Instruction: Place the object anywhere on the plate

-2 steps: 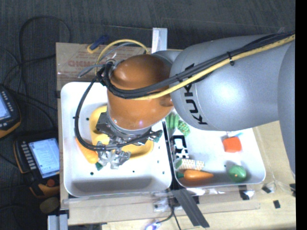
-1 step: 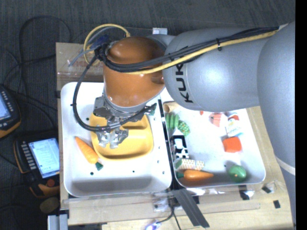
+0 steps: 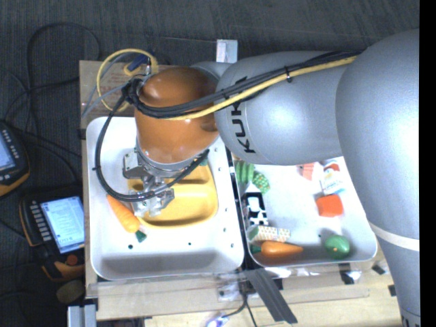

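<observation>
- My arm (image 3: 320, 107) reaches in from the right, its orange band (image 3: 174, 114) hanging over the left bin (image 3: 102, 251).
- My end effector (image 3: 151, 195) sits low over the yellow plate (image 3: 197, 199), which lies in the upper middle of the left bin; my wrist hides the plate's upper part.
- Whether my end effector is apart or together I cannot tell; the wrist housing and the black cable (image 3: 102, 169) looping past it block the view.
- The carrot (image 3: 124, 214), orange with a dark green tip, lies in the left bin at the plate's left edge, slanting down toward the lower right. It looks to touch or just overlap the plate's rim; I cannot tell which.
- The carrot lies just left of and below my end effector, and I see nothing clamped there.
- The right bin (image 3: 364, 247) holds a second carrot (image 3: 278, 248) along its near wall, a green round item (image 3: 337, 246) near the lower right corner, an orange-red block (image 3: 330, 206) above that, and a green striped item (image 3: 251, 180) by the wall between the bins.
- A black-and-white checked item (image 3: 256, 210) lies just below the striped one.
- Both bins sit side by side on the counter (image 3: 92, 73), with a yellow cable coil (image 3: 109, 80) at its far left corner.
</observation>
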Controlling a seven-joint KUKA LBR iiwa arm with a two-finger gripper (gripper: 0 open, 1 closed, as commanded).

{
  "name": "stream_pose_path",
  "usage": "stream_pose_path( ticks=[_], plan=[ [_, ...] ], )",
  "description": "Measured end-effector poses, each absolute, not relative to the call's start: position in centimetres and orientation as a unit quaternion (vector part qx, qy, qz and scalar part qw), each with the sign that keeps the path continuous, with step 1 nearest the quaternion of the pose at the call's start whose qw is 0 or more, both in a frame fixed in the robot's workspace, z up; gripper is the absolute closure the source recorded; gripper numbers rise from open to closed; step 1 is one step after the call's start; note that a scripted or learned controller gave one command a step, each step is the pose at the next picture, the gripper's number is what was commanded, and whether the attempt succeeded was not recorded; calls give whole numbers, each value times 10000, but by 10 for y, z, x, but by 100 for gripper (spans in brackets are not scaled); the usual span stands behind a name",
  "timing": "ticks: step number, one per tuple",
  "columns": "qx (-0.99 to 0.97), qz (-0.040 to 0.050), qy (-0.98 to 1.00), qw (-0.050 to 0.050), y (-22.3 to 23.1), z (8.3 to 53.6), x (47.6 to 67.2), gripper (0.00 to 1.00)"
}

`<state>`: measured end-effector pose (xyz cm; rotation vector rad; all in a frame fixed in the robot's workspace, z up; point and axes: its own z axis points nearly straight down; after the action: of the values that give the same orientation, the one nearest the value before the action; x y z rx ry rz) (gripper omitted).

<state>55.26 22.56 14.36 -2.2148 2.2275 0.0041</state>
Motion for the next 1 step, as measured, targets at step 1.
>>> stream_pose_path(
  ticks=[1],
  plan=[
    [-6847, 17, 7288, 19, 233, 122, 606, 100]
  ],
)
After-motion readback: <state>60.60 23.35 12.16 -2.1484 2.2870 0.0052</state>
